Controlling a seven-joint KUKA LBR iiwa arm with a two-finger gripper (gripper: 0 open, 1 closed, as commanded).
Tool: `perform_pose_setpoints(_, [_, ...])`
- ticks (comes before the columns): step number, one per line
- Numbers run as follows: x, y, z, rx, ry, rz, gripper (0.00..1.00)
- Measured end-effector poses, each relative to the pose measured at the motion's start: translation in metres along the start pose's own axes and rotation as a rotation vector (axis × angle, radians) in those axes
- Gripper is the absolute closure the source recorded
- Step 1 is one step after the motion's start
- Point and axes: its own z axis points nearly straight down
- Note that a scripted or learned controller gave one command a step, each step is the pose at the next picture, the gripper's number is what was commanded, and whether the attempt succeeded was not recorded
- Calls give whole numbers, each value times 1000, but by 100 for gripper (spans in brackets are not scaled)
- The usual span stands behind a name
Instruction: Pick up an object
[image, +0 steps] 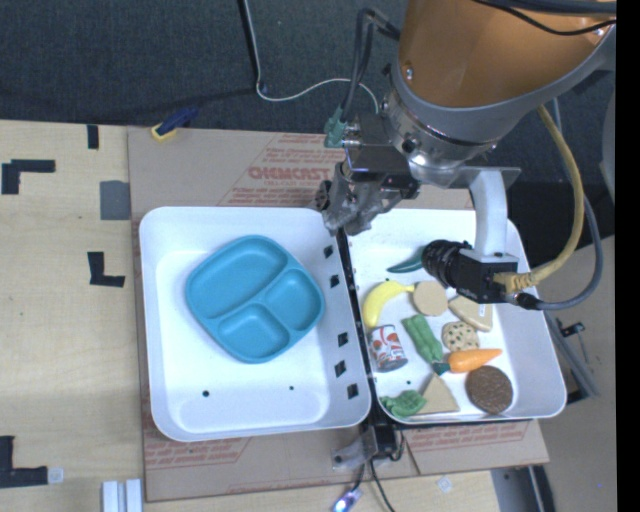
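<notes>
From above, the gripper (350, 205) hangs over the rim between the bins — whether it grasps anything, I cannot tell. Toy food, including a banana (384, 298), sits in the right bin (535, 375).

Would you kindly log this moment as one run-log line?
claw: over top of bin divider | held: nothing visible | blue tray: left bin | banana: right bin
</notes>
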Motion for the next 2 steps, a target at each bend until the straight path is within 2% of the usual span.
perform_pose_setpoints(1, [91,-1,-43,-8,5,-7,100])
perform_pose_setpoints(2, [-9,0,54,7,-4,13,100])
